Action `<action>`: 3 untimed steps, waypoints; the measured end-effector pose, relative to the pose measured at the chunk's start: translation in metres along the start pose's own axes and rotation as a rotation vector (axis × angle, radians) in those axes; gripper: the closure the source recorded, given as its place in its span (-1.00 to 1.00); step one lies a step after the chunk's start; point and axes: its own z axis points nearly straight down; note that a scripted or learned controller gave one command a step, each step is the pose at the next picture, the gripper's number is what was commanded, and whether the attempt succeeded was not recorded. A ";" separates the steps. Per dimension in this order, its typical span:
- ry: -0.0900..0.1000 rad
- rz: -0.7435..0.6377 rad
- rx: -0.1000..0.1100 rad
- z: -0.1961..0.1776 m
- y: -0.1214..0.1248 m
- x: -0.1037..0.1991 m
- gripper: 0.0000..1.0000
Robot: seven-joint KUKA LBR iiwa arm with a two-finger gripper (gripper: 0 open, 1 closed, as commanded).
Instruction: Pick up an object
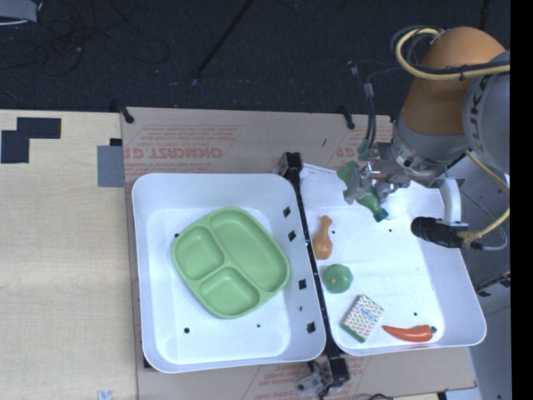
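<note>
My gripper [364, 192] hangs over the back of the right bin [450, 298], open, with nothing between its green-tipped fingers. Just below and left of it an orange gourd-shaped toy [323, 236] lies near the bin's left wall. A green round fruit [336, 278] sits in front of that. Nearer the front edge are a small patterned box [362, 317] and a red chili pepper [409, 332]. None of them touches the gripper.
The left bin [158, 307] holds a green divided plate [230, 261]. A black divider [301, 248] runs between the two bins. A black cylindrical part of the arm [437, 231] juts over the right bin's right side. Cardboard lies under both bins.
</note>
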 end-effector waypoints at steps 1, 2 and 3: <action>0.000 0.000 0.001 0.013 0.002 0.047 1.00; 0.000 -0.002 -0.002 0.005 0.011 0.093 1.00; 0.000 -0.002 0.001 0.019 0.014 0.146 1.00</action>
